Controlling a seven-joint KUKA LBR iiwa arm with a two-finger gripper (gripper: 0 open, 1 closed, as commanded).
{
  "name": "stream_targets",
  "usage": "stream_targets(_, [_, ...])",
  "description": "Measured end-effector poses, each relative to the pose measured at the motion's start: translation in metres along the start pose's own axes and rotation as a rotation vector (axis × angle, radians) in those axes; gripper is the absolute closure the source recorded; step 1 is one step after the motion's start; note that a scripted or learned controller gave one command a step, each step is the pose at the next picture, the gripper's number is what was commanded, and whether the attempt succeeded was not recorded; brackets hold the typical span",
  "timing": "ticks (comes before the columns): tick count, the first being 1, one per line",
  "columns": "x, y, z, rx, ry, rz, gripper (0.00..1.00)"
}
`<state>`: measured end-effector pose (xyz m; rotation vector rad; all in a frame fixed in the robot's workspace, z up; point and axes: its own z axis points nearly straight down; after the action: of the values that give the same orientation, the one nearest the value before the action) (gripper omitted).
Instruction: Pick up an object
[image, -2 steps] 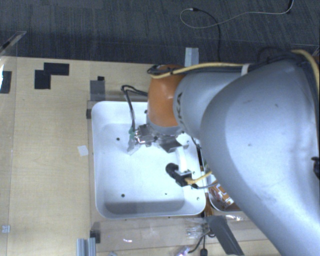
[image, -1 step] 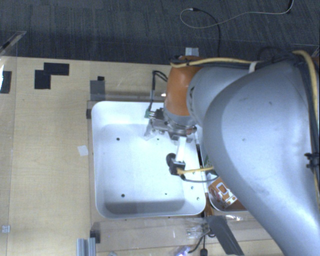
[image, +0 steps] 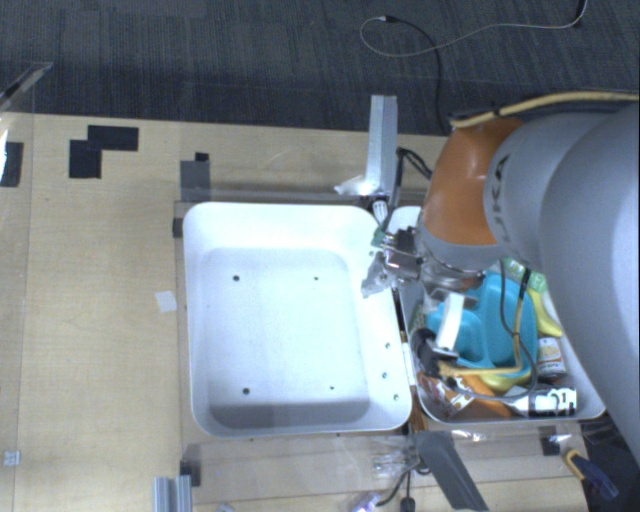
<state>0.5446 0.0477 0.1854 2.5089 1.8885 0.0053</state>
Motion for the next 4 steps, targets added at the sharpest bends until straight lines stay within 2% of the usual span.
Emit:
stream_targets(1, [-0.059,0.034,-0.016,0.001,-0.002,0.114,0.00])
stream_targets(2, [-0.155,0.003,-0.034,0.000,-0.002,0.195,0.00])
stream_targets(3, [-0.232,0.036,0.017,0.001,-0.003,0.215,0.00])
stream_targets(4, [-0.210,0.036,0.072,-0.004,-0.001,-0.013,0.00])
